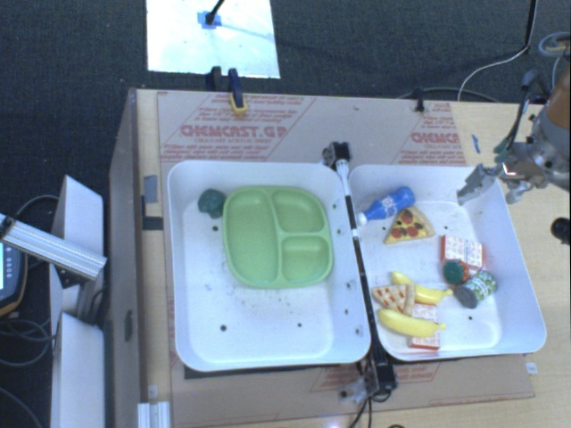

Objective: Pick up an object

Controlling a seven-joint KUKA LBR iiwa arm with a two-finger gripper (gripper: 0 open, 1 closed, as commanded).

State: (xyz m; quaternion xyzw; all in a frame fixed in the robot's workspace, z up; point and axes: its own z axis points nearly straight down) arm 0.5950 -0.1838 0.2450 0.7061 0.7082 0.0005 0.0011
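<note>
Counter: you are looking down on a counter (268,123) covered with a brown sheet printed in red letters, with 2 shallow white bins side by side on it.
Left bin: the left bin (201,328) carries a green divided plate (277,237) with 3 compartments, and a dark green lump (211,202) just beside the plate's upper left corner.
Right bin: the right bin (508,319) holds your pickable things. A blue bottle (387,205) lies tilted near the upper left, with a pizza slice (409,226) just below it. A red and white packet (462,251) lies right of centre, with a small dark can (475,288) below it. A banana (408,321) lies near the front edge, beside a second pizza slice (390,295).
Gripper: the gripper (496,182) hovers above the right bin's upper right corner, well apart from the things below. You can see its 2 fingers spread apart, with nothing between them.
Arm: it reaches in from the right edge.
Room: dark carpet (71,61) surrounds the counter. A pale square sheet (212,25) lies on the floor beyond it, and a white stand (76,266) sits to the left.
</note>
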